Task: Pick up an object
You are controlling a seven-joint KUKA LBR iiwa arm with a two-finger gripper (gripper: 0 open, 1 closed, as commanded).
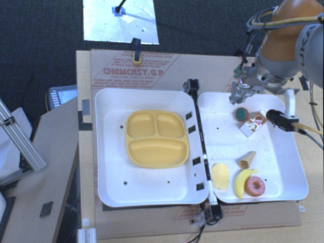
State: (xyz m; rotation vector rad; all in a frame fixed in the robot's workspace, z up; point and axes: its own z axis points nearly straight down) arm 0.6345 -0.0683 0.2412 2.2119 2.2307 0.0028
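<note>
On the bench two shallow white bins sit side by side, the left bin [109, 135] and the right bin [291, 161], their inner rims meeting along a dark strip down the middle. Lying flat in the left bin is a yellow divided tray [156, 138] with two small compartments at the back and one long one at the front. Over the back of the right bin hangs the gripper [239, 96], carried by the grey arm with its orange band [286, 22] reaching in from the right; whether it is open or closed I cannot tell, and nothing can be seen held in it. Just below the gripper, on the bin floor, lies a small round green and orange piece [241, 114], close to the gripper's tip but whether touching it cannot be told. Just beside that piece to the right is a small white box with red markings [252, 125], tilted. Near the middle of the right bin lies a tan wedge-shaped piece [247, 159]. Along the front of the same bin are a pale yellow oval piece [220, 176], a banana [241, 180] and a pink doughnut [254, 186], the doughnut touching the banana's right side. A black cylindrical part [278, 118] juts over the right bin's far right side.
</note>
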